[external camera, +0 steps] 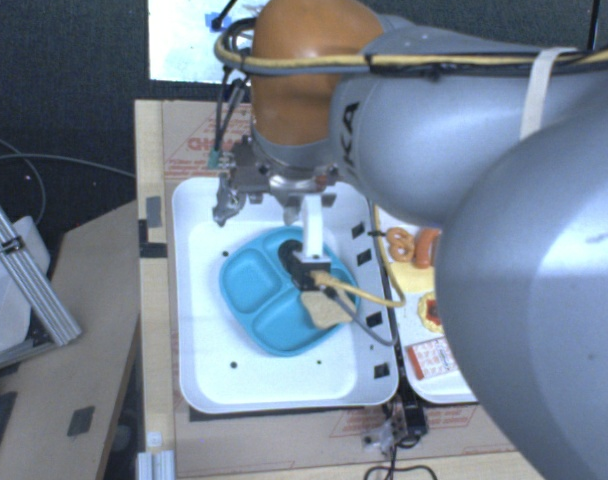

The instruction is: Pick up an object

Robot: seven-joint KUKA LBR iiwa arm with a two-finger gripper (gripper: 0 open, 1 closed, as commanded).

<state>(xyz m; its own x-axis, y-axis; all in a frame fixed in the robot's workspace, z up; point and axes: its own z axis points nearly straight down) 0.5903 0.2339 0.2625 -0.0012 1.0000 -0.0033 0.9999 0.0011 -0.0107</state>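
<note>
A blue divided plate [269,298] lies in the left white bin [209,368], near its middle. A small tan flat piece [325,311] rests at the plate's right rim. My gripper [276,186] hangs over the bin's far end, just above the plate's far edge, under the orange band of the wrist. The wrist body hides the fingertips. Nothing is visibly held.
The right bin [424,393] is mostly covered by the grey arm. In it I see an orange ring-shaped object [425,247], a yellow item [410,278], a red item [430,314] and a printed card [435,357]. An aluminium frame [24,288] stands left of the bench.
</note>
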